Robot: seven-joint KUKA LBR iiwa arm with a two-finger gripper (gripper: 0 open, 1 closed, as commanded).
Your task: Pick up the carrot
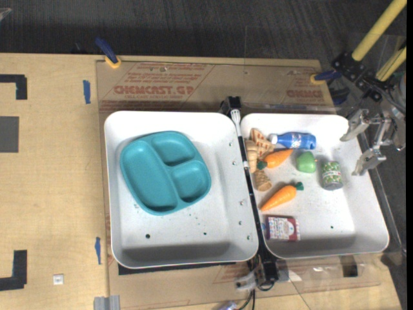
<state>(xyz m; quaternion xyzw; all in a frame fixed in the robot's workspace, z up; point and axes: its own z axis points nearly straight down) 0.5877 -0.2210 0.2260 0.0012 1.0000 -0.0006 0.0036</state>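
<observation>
Two carrots (281, 196) in right bin (361, 231); hand (368, 144) apart.

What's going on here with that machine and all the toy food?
A robot arm is meant to pick up a carrot. Its gripper hangs at the right edge of the right bin, holding nothing. Two carrots lie in that bin, one near the middle and one beside a green ball. The left bin holds a teal tray.
</observation>
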